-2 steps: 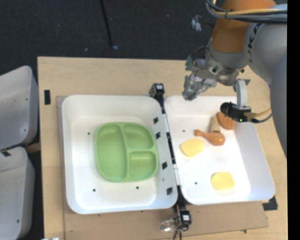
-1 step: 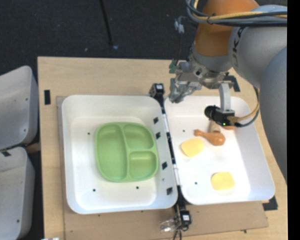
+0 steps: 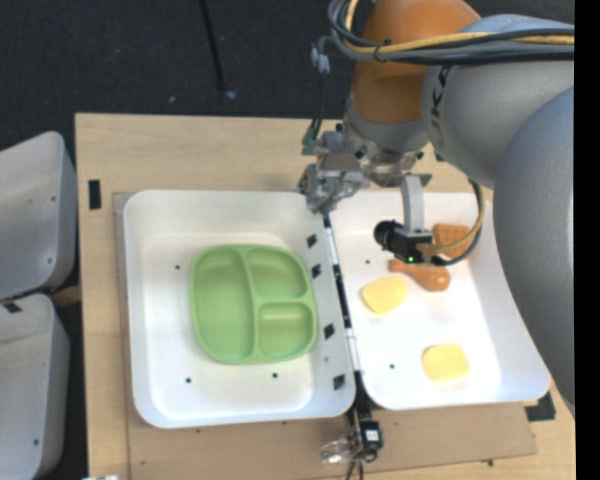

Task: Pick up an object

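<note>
Over the far-left corner of the right bin (image 3: 505, 358): gripper (image 3: 325, 183), opening impossible to tell. Rightward of it and toward the near edge, mid-bin: orange sausage-shaped toy (image 3: 426, 274), long axis roughly crosswise, probably the closest pick.

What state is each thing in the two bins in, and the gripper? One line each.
Green divided plate: right way up, flat in the left bin.
Near yellow piece: lying flat in the right bin, alone.
Far yellow piece: lying flat, beside the orange object.
Orange object: lying down, partly hidden.
Gripper: over the bins' shared edge, far end.
</note>
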